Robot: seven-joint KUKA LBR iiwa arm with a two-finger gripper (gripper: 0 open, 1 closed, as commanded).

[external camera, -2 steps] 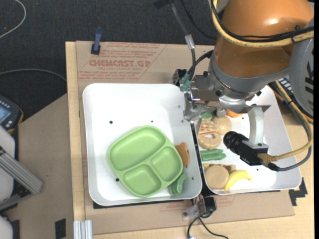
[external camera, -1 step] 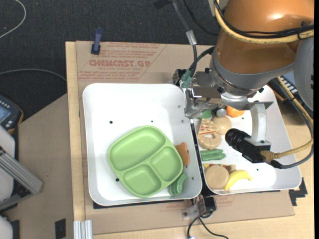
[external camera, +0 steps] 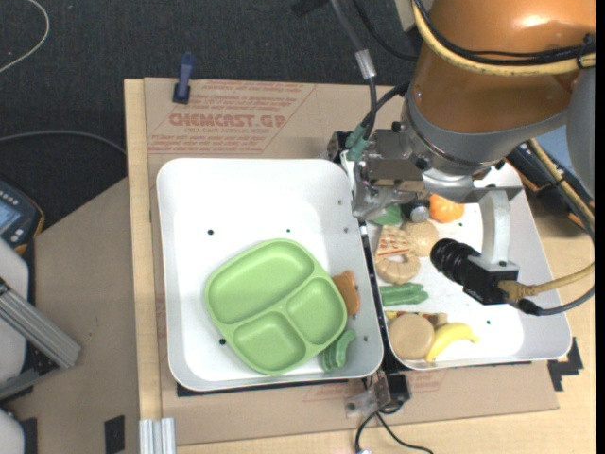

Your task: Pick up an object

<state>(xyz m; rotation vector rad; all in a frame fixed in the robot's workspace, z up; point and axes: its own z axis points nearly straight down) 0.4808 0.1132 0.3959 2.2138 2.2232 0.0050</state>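
Note:
My gripper (external camera: 386, 197) hangs low over the far left corner of the right bin (external camera: 544, 334), beneath the arm's orange band. Just in front of it lie toy foods: a green piece (external camera: 388, 216), a pizza-like slice (external camera: 394, 244) and a pale round biscuit (external camera: 397, 269). An orange ball (external camera: 446, 209) sits to its right, partly under the wrist. Nearer the front are a green pea pod (external camera: 404, 295), a tan round bun (external camera: 412, 334) and a yellow banana (external camera: 450, 339). The wrist body hides what is directly beneath the gripper.
The left bin (external camera: 246, 197) holds a green divided plate (external camera: 275, 305), a brown-orange piece (external camera: 348, 292) by the dividing wall and a green item (external camera: 338, 350) under the plate's corner. A black cylinder (external camera: 468, 269) on the arm overhangs the right bin. Cables trail at the right.

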